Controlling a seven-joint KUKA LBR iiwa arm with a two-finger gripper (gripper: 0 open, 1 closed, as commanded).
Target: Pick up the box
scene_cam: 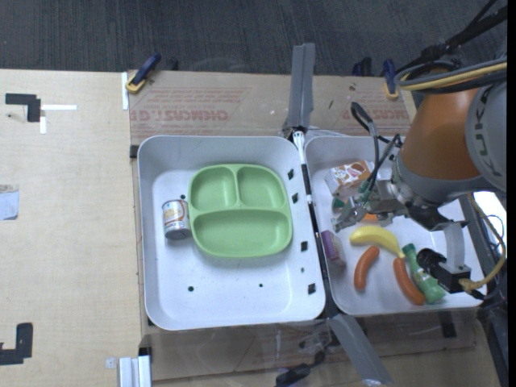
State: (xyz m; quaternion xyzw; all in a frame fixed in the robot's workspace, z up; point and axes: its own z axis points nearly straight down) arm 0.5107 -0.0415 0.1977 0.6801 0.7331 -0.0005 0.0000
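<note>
The box (350,175) is a small white carton with an orange and red print, lying near the back left of the right bin (451,301). My gripper (352,214) hangs low just in front of the box, above the bin floor, with its metal fingers spread and nothing between them. The grey arm with its orange band comes in from the right and hides the back right of that bin.
In the right bin lie a banana (376,237), two orange-red sausages (364,267), a green bottle (422,276) and a purple item (332,247) by the left wall. The left bin (161,293) holds a green divided plate (240,210) and a small can (175,218).
</note>
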